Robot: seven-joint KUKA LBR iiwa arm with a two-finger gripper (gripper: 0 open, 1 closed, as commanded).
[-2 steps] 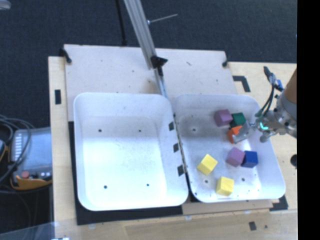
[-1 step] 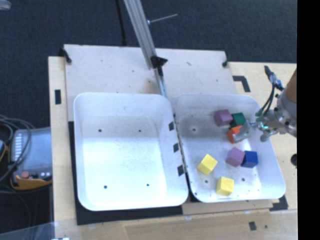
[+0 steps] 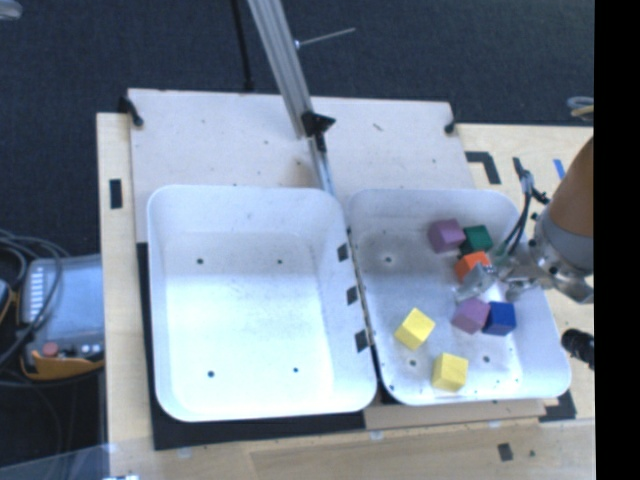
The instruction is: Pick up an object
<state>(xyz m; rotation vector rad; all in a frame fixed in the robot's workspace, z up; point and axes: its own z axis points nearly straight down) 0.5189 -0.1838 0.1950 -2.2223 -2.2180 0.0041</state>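
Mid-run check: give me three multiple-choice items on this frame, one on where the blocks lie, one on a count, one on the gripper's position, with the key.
1. Which bin holds the blocks?
A. the left bin
B. the right bin
C. both bins

2. How many yellow blocks are there?
A. one
B. two
C. three

3. Where is the gripper?
A. low in the right bin among the blocks
B. over the left bin
C. off the bench, over the floor

Key:
1 B: every block lies in the right bin; none lies in the left bin.
2 B: one yellow block sits near the bin's middle, another yellow block near its front edge.
3 A: the gripper sits down by the orange block and a purple block.
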